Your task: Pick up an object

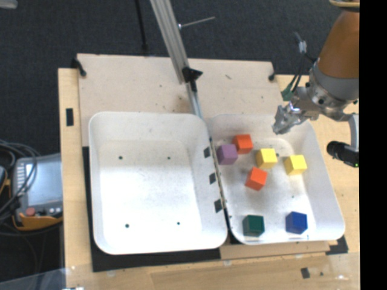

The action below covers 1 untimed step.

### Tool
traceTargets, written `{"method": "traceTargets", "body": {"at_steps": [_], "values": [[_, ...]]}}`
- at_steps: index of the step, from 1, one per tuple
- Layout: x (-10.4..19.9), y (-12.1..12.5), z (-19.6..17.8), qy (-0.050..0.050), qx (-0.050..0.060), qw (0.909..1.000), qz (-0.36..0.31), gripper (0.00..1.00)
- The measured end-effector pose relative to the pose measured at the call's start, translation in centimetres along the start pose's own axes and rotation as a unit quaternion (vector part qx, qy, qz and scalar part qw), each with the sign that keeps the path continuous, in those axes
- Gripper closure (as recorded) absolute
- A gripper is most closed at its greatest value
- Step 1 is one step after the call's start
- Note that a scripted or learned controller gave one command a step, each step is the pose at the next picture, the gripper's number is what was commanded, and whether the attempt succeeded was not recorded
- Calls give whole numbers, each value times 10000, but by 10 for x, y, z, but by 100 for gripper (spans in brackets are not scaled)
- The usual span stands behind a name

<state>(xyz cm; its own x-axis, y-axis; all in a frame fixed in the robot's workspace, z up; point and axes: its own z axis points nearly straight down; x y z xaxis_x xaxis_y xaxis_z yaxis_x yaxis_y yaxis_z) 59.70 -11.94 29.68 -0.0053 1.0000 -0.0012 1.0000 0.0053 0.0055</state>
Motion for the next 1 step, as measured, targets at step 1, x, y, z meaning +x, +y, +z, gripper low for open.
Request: {"method": "traceTargets", "body": {"at_steps": [1], "values": [[49,-9,-1,7,20,10000,-3,100]]}}
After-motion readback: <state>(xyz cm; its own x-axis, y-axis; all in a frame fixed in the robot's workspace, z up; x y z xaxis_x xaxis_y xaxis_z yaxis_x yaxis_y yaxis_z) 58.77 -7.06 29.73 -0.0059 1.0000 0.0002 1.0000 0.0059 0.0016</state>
